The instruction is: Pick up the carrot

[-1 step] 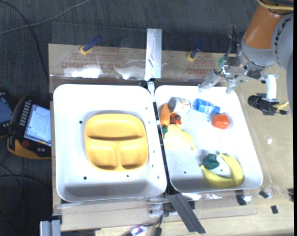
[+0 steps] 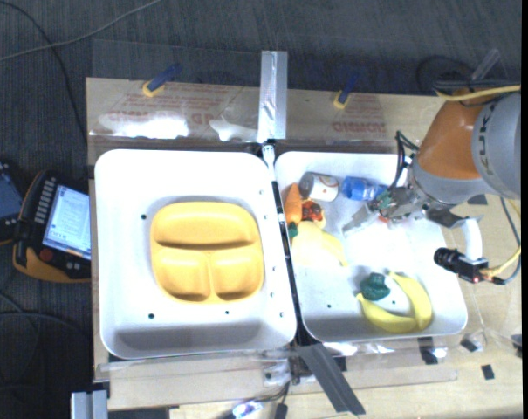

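The carrot [image 2: 292, 201] is a short orange piece lying against the left wall of the right bin [image 2: 438, 273], near its back. Beside it are a small red item [image 2: 312, 210] and a grey-white can [image 2: 320, 186]. My gripper [image 2: 375, 212] hangs over the middle back of the right bin, about a hand's width to the right of the carrot and just below a blue bottle [image 2: 364, 188]. Nothing can be made out in the gripper. The grey arm with its orange band [image 2: 447, 147] reaches in from the right.
A pale yellow fruit [image 2: 318, 244] lies in front of the carrot. A banana [image 2: 399, 308] with a green item [image 2: 375, 286] on it sits at the right bin's front. The left bin [image 2: 124, 260] holds a yellow divided plate [image 2: 207, 250].
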Available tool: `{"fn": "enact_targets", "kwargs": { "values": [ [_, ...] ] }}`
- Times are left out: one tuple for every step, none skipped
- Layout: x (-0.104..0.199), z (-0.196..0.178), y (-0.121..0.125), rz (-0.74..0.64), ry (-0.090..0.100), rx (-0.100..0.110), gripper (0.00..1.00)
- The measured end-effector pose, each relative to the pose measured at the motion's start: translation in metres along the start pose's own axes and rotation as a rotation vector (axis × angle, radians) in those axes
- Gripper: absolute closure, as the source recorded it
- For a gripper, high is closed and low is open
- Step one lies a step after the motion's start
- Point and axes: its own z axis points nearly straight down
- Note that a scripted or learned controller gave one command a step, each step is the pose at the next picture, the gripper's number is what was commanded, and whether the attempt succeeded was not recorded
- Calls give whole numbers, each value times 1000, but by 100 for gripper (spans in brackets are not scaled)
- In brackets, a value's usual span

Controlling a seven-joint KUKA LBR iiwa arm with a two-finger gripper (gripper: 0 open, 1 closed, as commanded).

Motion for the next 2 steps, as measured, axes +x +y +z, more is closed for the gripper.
{"fn": "enact_targets", "kwargs": {
  "values": [
    [-32, 20, -56, -225, 1, -15, 0],
    [-32, 20, -53, -184, 4, -13, 0]
  ]
}}
